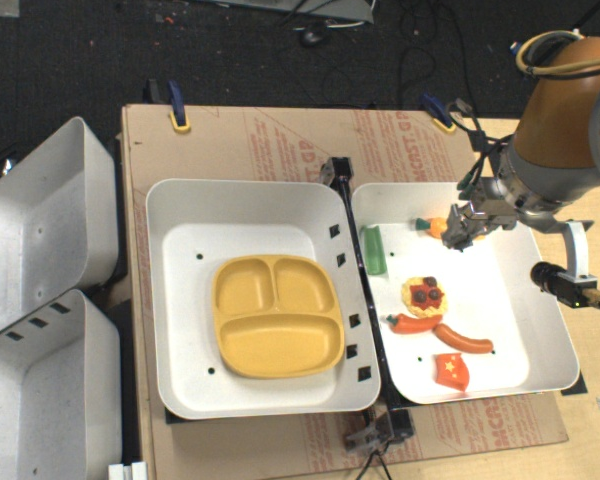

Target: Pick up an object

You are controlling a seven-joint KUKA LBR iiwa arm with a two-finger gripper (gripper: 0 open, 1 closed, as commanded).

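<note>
The arm [565, 108] reaches in from the right, its gripper [458, 230] low over the right bin's [550, 358] back edge, touching an orange toy [435, 227]. Finger state: indeterminate. Cardboard [280, 143] print illegible.

The right bin [500, 368] holds all the loose objects. At its nine o'clock edge a green bar [373, 249] lies flat against the wall, long axis running twelve to six. Toward twelve o'clock a small orange piece with a green tip [432, 226] lies partly hidden, just beside the hand [458, 230]. Near the middle sits a round yellow piece with dark red spots [425, 295]. Touching its seven o'clock side, a red chili pepper [412, 323] lies nearly level. At five o'clock from it a sausage [464, 340] lies slanted, and below that a red piece with a yellow mark [452, 370] rests flat.
</note>
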